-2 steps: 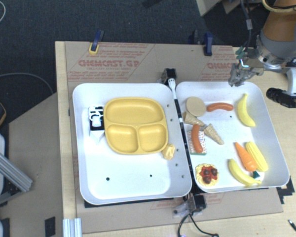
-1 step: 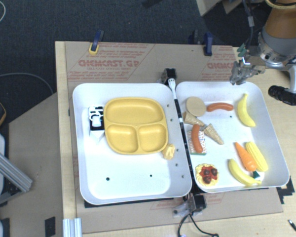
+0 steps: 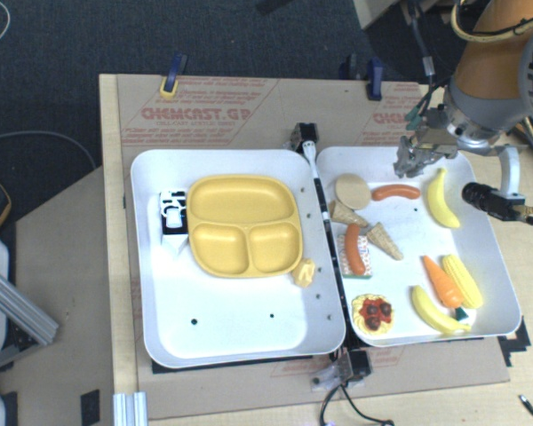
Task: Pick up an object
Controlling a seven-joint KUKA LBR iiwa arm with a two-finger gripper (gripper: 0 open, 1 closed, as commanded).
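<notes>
Scanning rightward, you pass the yellow tray (image 3: 244,224), then the sausage (image 3: 396,192) just under the gripper (image 3: 414,162). Nothing visibly held; its opening I cannot tell. Crowding from the banana (image 3: 441,199) could spoil your grasp.

Both white bins (image 3: 240,344) are looking like smooth, glossy plastic; the yellow tray (image 3: 244,224) inside the left one is showing a matt sheen.
</notes>
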